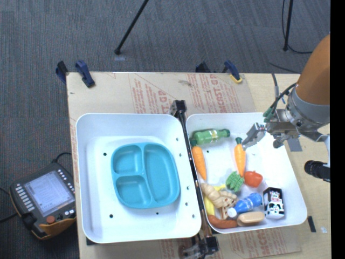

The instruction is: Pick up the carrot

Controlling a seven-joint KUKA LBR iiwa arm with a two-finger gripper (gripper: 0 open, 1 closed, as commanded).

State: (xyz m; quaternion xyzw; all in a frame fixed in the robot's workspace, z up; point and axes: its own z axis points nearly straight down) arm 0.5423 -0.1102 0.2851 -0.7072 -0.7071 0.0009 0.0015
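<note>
The right bin (295, 178) holds 2 carrots. One carrot (240, 158) lies near the bin's middle, its long axis almost straight up and down the view, green stub toward the far wall and tip toward the near side, ending just beside a red tomato-like piece (253, 178). The other carrot (199, 162) lies along the bin's left wall, tilted slightly, its narrow end pointing near and a little right.

Also in this bin: a green bottle (210, 136) lying on its side by the far wall, a green leafy piece (234, 181), a tan figure (218, 196), a blue-and-white bottle (247, 203), a black-and-white carton (274, 202) standing by the right wall, a bread-coloured roll (251, 217) and a reddish sausage (222, 222) along the near wall.

The left bin (89, 144) holds a blue divided plate (145, 175) with 3 compartments.

The end effector (253, 135) sits above the right bin's far right part, just up and right of the middle carrot, grasping nothing; whether it is released or clenched I cannot tell.
</note>
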